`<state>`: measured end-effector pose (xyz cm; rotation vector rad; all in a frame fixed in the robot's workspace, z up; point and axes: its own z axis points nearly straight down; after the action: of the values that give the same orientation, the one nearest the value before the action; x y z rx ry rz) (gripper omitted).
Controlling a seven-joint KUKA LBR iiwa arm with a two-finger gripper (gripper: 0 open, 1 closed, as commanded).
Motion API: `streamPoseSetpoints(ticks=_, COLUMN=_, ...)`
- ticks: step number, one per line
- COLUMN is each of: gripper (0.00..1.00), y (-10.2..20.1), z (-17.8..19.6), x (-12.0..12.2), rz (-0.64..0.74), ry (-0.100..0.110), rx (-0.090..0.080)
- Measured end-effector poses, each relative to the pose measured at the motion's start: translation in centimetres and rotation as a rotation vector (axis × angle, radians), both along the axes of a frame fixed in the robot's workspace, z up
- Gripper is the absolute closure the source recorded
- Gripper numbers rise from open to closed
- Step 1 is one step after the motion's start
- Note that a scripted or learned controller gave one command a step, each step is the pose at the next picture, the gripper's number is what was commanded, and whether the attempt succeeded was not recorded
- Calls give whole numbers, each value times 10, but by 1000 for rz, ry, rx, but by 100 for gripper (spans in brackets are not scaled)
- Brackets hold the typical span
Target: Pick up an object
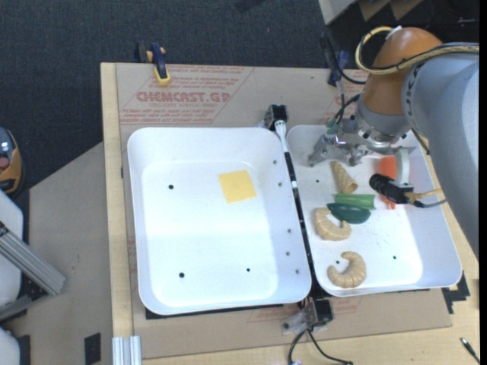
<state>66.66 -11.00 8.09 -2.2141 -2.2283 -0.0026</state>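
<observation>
Right bin [426, 265]: pincer [335, 149] above horn-shaped pastry [345, 177].

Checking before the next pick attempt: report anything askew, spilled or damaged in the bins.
Nothing looks spilled or broken. The yellow square lies flat in the left bin. In the right bin, the green piece rests across a tan croissant-shaped piece, slightly piled, under the arm.

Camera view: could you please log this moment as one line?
arm: over right bin far end | claw: low in bin, nothing seen held | right bin: pastries, green piece | left bin: yellow square
</observation>
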Motion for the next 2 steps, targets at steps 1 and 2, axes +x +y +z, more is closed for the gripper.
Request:
streamPoseSetpoints(ticks=1, gripper=0, y=-49, z=71, x=-31, rz=-11, ry=-5, rx=-6)
streamPoseSetpoints(ticks=2, gripper=0, y=-17, z=0, x=-74, rz=-7, ry=11, rx=2)
